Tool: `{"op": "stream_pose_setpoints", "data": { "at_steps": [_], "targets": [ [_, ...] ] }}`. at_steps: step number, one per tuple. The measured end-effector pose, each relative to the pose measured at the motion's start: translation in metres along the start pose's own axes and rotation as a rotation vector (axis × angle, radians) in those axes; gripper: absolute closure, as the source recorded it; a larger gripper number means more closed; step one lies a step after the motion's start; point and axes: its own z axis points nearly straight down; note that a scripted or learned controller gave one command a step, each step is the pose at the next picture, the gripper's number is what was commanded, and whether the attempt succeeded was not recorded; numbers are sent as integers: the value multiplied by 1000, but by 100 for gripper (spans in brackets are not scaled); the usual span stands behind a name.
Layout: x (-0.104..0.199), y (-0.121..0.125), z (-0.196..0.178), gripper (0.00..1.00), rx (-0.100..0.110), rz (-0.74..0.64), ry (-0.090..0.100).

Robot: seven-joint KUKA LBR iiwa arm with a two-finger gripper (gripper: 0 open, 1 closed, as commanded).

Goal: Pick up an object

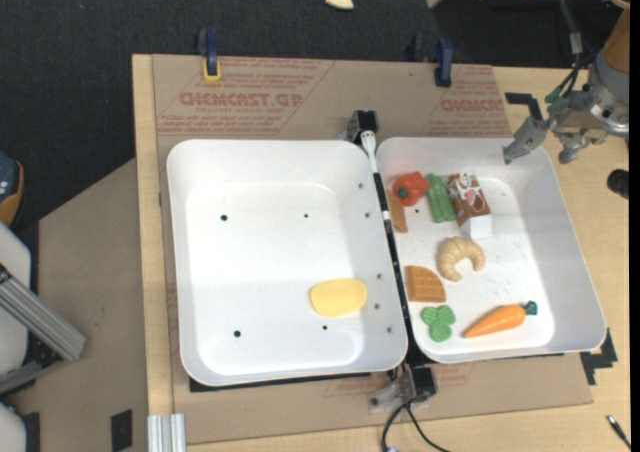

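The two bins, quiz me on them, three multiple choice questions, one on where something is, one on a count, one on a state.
1. Where does the carrot lie?
A. near front corner of the right bin
B. middle of the left bin
C. on the bench outside both bins

2. How many things lie in the left bin?
A. one
B. three
C. five

3. What is the tool doing?
A. clamped on the croissant
B. above the right bin's far edge, holding nothing
C. pressed on the yellow piece

Answers:
1. A, the carrot sits by the right bin's near rim, beside the green piece.
2. A, a single yellow piece lies there.
3. B, the tool is at the far right rim, and the croissant lies apart from it.
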Motion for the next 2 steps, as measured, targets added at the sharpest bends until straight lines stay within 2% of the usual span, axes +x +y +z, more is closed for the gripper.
{"op": "stream_pose_setpoints", "data": {
  "at_steps": [1, 2],
  "targets": [
    [61, -20, 129, 0, -2, -2, 3],
    [56, -18, 112, 100, -8, -1, -3]
  ]
}}
